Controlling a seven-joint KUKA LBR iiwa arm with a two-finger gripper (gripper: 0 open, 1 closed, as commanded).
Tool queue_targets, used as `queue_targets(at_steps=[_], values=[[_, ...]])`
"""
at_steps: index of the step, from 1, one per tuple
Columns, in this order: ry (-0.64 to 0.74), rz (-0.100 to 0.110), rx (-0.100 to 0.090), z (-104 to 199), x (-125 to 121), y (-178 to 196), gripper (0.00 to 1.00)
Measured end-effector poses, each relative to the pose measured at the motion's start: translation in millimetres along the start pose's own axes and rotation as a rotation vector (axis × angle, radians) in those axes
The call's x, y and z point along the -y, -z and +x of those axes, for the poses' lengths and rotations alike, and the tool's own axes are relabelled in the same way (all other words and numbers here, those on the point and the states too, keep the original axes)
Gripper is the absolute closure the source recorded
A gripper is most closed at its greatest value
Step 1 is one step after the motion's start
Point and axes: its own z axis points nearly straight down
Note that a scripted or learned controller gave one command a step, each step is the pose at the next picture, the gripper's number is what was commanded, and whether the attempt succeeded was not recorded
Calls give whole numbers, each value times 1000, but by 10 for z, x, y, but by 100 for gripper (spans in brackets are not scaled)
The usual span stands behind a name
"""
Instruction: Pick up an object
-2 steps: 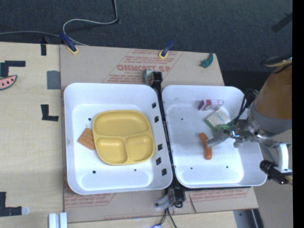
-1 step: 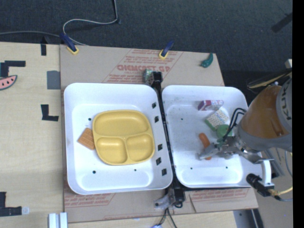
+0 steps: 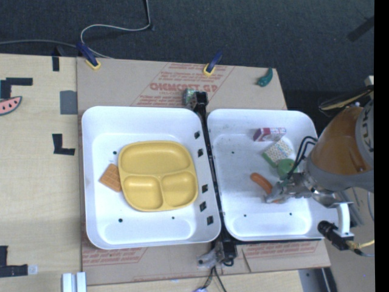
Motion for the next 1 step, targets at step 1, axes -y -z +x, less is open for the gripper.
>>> queue_targets(at_steps=[1], values=[[0,1,-1,6,1,91,100]])
